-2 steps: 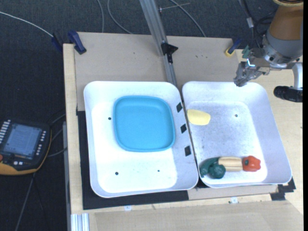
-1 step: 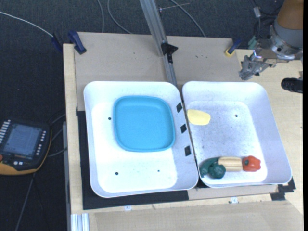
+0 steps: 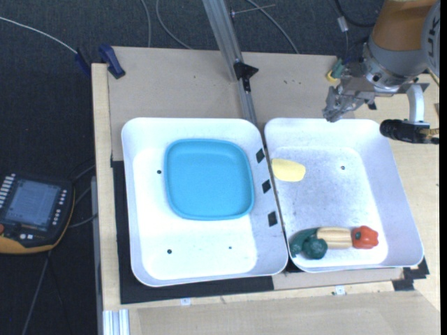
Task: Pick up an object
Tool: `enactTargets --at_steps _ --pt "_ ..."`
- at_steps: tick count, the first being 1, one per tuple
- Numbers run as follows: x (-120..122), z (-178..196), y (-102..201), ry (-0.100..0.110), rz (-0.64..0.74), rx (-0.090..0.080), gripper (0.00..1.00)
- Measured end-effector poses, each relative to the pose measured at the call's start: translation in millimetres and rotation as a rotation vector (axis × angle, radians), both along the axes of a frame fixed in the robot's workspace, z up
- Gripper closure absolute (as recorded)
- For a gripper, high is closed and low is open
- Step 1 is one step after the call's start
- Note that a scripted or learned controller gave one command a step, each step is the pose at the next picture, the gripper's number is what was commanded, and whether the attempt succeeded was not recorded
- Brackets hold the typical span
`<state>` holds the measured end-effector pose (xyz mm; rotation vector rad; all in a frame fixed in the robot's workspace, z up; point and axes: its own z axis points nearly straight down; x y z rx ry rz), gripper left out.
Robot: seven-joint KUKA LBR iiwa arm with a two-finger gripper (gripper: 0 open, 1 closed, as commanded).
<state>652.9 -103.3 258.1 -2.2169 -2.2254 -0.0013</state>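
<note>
Hovering at the right bin's (image 3: 391, 187) twelve o'clock rim, your gripper (image 3: 338, 110) carries nothing.
Whether it is parted or closed, you cannot tell. No pick is made yet: yellow piece (image 3: 288, 170) lies at nine o'clock, green, tan and red items (image 3: 334, 240) at six.

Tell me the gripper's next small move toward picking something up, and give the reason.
Probably bring the gripper down and leftward over the yellow object. The gripper sits at the right bin's far rim with nothing visibly between its fingers. The yellow piece lies alone near that bin's left wall, while the green, tan and red pieces crowd together at the near edge.
</note>
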Motion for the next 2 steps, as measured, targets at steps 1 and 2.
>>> enactTargets --at_steps 1,2 --pt "5 -13 54 0.001 0.001 0.0 1.0" --pt "1 -22 115 0.001 0.001 0.0 1.0"
